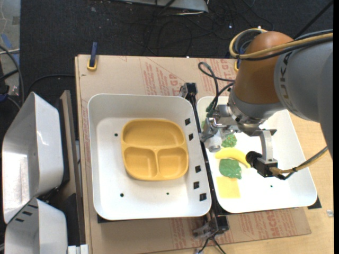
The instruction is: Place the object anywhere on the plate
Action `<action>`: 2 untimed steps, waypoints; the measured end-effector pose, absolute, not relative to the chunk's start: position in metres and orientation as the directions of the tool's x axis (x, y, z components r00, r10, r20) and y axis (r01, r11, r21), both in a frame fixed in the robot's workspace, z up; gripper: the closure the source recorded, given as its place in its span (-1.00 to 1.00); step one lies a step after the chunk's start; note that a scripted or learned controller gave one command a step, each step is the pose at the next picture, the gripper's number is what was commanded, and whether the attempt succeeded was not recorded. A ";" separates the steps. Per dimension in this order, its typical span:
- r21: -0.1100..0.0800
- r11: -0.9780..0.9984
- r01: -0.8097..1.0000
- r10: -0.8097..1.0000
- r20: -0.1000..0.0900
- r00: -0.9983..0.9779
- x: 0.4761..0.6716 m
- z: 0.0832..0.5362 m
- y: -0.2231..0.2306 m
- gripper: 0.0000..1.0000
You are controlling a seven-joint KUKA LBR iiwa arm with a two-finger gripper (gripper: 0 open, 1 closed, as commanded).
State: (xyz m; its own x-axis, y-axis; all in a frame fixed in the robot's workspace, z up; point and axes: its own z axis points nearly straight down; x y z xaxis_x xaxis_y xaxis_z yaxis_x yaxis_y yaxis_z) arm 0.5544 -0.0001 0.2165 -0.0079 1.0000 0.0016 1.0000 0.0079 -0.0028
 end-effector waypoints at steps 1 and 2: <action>-0.001 0.009 1.000 1.000 0.002 -0.009 0.538 0.230 0.052 1.00; -0.003 0.009 1.000 1.000 0.002 -0.009 0.528 0.224 0.108 1.00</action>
